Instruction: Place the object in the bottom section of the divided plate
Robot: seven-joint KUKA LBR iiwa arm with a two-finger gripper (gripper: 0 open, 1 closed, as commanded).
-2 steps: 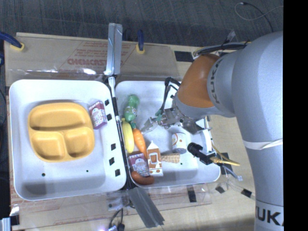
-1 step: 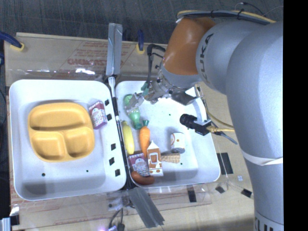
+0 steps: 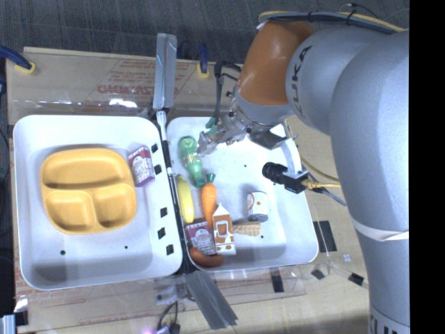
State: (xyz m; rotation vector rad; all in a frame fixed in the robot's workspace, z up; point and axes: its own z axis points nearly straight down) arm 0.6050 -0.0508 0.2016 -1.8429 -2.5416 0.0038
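Note:
A yellow divided plate lies in the left bin, with one wide section on its far side and two smaller ones on its near side. All three sections hold nothing. My gripper hangs over the far left part of the right bin, just right of and above a green bottle. Nothing can be seen held in it. Beneath the bottle lie a yellow banana and an orange carrot.
A small maroon packet leans by the plate's right rim. The right bin also holds a small carton, a maroon box, a sausage, a waffle cone and a small can. The arm's bulk covers the right side.

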